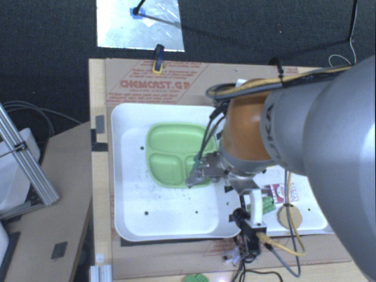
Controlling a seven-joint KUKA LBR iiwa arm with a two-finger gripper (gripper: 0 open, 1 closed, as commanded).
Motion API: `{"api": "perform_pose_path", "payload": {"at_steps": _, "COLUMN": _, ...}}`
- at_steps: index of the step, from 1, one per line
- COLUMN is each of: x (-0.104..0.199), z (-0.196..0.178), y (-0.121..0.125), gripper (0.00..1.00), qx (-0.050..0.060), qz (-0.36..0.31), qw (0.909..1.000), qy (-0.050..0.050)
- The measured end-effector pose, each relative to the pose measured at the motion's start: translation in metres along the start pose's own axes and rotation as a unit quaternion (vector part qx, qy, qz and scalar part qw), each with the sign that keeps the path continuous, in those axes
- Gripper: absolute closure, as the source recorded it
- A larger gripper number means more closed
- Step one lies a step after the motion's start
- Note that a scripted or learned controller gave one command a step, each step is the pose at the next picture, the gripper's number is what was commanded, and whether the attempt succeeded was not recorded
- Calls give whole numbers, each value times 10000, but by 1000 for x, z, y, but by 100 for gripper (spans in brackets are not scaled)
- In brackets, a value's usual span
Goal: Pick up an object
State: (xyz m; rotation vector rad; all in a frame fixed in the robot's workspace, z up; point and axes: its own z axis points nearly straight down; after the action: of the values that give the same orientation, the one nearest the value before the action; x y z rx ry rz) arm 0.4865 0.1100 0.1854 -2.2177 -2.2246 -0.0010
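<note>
Tray (171,153), pale green plastic w/ compartments (lying flat), in left bin (132,216), claw (195,178) state unclear.

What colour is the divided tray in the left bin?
Light green tray, seen in the camera view.

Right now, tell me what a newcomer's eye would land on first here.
The big grey arm with its orange band fills the right side, reaching over the bins. Next is the bright green divided tray lying in the left white bin, with the gripper at its right edge.

brown board (154,82) under bins: red print "chemcast gp".
</note>
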Motion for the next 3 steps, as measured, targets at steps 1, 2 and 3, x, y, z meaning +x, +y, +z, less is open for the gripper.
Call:
{"api": "perform_pose_path", "payload": {"at_steps": 1, "x": -87, "z": -8, "y": 8, "gripper": 0, "qx": -13, "qz": 52, "qw": 10000, "qy": -21}}
{"api": "perform_pose_path", "payload": {"at_steps": 2, "x": -197, "z": -55, "y": 0, "gripper": 0, "qx": -33, "qz": 66, "qw": 10000, "qy": -35}}
{"api": "perform_pose_path", "payload": {"at_steps": 3, "x": -207, "z": -15, "y": 56, "gripper": 0, "qx": -16, "qz": -7, "qw": 10000, "qy": -16}}
